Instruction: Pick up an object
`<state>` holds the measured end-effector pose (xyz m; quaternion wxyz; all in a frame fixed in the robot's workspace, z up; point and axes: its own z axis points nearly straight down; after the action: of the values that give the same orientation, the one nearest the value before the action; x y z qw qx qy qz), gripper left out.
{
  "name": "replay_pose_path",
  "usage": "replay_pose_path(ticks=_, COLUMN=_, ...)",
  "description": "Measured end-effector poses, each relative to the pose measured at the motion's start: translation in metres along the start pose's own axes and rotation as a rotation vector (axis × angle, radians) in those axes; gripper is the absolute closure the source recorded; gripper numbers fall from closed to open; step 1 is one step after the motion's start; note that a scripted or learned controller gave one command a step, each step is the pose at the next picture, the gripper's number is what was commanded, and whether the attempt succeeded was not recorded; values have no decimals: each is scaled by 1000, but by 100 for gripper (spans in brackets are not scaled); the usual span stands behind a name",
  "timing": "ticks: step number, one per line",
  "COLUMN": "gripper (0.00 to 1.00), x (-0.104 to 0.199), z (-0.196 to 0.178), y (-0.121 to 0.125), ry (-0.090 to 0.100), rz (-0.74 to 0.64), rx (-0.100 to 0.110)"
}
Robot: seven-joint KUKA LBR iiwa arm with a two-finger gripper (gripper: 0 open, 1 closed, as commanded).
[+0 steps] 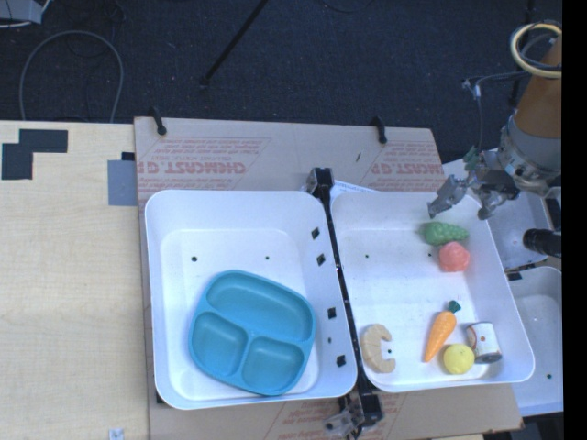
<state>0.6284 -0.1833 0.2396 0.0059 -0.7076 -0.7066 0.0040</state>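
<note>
The gripper point(468, 198) is being held with jaws spread wide and empty, at one o'clock from the green toy point(446, 233) in the right bin point(404, 246). Judged light and soft; its middle suits grasping.

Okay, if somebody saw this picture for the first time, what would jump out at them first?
Probably the bright blue divided plate lying in the left bin. Next, the colourful toy food in the right bin: an orange carrot and a yellow lemon near its front right corner. The pincer hangs above that bin's far right edge.
</note>
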Motion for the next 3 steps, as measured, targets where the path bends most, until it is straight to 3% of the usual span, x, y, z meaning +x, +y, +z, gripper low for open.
replay_pose_path(ticks=1, gripper=0, x=0, z=-8, y=2, ry=-2, rz=-2, rx=-12)
replay_pose_path(ticks=3, gripper=0, x=1, z=118, y=-1, ry=0, rz=-2, rx=-7)
